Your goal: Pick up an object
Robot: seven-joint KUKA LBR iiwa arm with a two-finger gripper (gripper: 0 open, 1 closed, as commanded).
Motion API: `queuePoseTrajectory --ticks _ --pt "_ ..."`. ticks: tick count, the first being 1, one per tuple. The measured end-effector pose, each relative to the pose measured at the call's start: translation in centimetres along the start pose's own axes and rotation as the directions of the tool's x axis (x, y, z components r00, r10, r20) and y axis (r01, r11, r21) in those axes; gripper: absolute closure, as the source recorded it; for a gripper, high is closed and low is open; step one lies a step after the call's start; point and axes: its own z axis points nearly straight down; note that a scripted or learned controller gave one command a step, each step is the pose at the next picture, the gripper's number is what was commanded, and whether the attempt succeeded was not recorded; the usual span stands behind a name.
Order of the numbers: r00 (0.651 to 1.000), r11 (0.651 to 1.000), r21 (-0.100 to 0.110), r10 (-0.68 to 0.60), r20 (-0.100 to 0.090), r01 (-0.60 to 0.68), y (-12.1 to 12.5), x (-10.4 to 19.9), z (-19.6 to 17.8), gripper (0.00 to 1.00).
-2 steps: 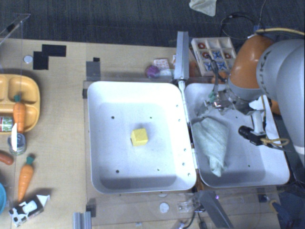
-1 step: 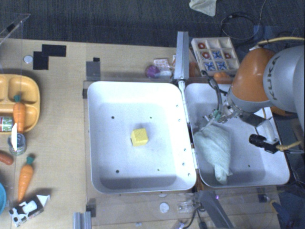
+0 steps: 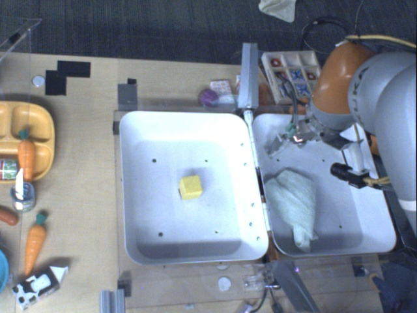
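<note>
**Gripper over right bin, near the cloth**

Hovered at the back of the right bin [image 3: 365,240], gripper [image 3: 294,137] beneath the orange band, reached in from the right. Could not tell whether wide or narrow; too small and blurred. Nothing seen between it.

Just in front, apart from the gripper: a crumpled white cloth [image 3: 293,204], lying along the right bin's left side toward the near wall.

In the left bin [image 3: 137,175], well apart: a small yellow block [image 3: 191,187], alone near the middle.

Behind the bins on the worktop [image 3: 85,253]: a purple ball [image 3: 208,97]. At far left: a yellow tray [image 3: 36,119], two toy carrots [image 3: 34,241] nearby.
</note>
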Motion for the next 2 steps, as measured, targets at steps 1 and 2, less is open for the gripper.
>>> queuePoseTrajectory --ticks 1,2 --pt "1.0 1.0 0.001 0.004 0.002 -0.004 -6.7 -1.9 -0.2 0.0" --pt "1.0 1.0 0.006 -0.019 -0.003 0.019 -0.6 0.8 -2.1 0.0"
